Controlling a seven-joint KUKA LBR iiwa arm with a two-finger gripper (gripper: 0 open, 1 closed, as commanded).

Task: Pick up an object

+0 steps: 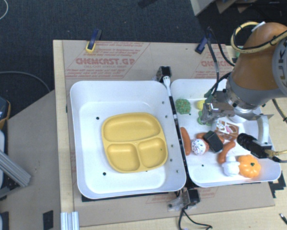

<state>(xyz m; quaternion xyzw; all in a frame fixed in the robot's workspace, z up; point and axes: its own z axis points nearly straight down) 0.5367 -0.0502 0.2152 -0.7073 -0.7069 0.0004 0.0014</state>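
Two white bins sit side by side before you on a brown board (110, 56) printed with red lettering. You see the left bin (86, 109) carrying a yellow divided tray (133, 141) with three compartments. The right bin (206, 174) carries a cluster of toy foods, and its far right part is covered by the arm (261, 66), so you cannot read what lies beneath it.

The arm reaches in from the right, its orange band and grey body bulking above the bin's upper half. The gripper (209, 113) hangs low over the bin near the divide, just right of a green broccoli-like piece (183, 105). A small yellow item (201, 104) peeks out beside it, too hidden to name. Whether the claw is apart or together you cannot tell; the metal parts blur into the clutter, and nothing is clearly seen between them.

Below it you find an orange sausage (185, 140), a white speckled ball (198, 147), a black block (213, 140), a second sausage (226, 151), a small orange pumpkin (249, 167) and a white piece (230, 168) touching it. A printed packet (227, 127) is partly covered.
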